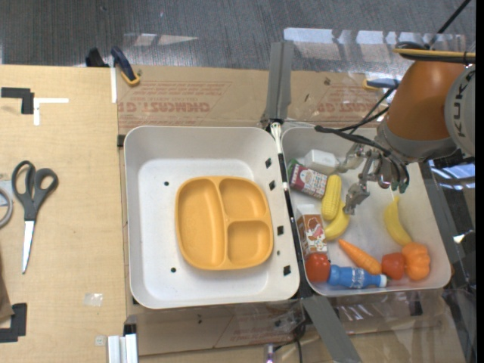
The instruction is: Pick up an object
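Observation:
The right bin (437, 203) holds several toy foods. A corn cob (331, 195) stands beside a small yellow banana (336, 224), and a longer banana (395, 221) lies further right. Along the front lie a carrot (359, 255), a red tomato (318, 266), a blue bottle (355, 278), a second tomato (393, 265) and an orange pumpkin (417, 259). My gripper (375, 189) hangs over the middle of this bin, between the corn and the long banana. It is open, with nothing between its fingers.
A red packet (306, 180) and a white box (321, 158) lie at the back left of the right bin, with a snack packet (311, 233) nearer the front. The left bin (144, 203) holds a yellow divided plate (224, 222). Scissors (30, 203) lie on the bench at left.

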{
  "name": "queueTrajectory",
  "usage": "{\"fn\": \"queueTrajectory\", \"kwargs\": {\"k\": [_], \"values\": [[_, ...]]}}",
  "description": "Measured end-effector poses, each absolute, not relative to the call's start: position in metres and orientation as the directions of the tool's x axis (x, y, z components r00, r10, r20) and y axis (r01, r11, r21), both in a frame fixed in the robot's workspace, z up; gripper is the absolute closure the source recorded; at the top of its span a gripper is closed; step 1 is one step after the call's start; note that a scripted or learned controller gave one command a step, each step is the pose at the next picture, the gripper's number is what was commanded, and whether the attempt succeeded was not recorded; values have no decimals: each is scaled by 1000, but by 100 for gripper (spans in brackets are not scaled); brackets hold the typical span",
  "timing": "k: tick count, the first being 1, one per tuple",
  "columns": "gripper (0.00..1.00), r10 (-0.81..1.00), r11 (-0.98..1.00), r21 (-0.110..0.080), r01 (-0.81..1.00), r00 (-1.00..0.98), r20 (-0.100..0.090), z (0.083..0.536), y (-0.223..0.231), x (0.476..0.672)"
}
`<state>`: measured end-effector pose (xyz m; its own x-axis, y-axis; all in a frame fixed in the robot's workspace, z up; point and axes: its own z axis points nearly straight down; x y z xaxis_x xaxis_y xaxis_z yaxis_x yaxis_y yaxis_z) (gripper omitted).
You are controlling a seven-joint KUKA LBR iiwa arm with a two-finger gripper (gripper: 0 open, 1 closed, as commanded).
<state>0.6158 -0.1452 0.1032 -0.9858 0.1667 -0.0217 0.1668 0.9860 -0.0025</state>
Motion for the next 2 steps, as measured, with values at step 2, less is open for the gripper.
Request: {"fn": "queueTrajectory", "kwargs": {"k": [2], "values": [[0, 152, 988, -1, 152, -988, -11, 95, -121, 502]]}}
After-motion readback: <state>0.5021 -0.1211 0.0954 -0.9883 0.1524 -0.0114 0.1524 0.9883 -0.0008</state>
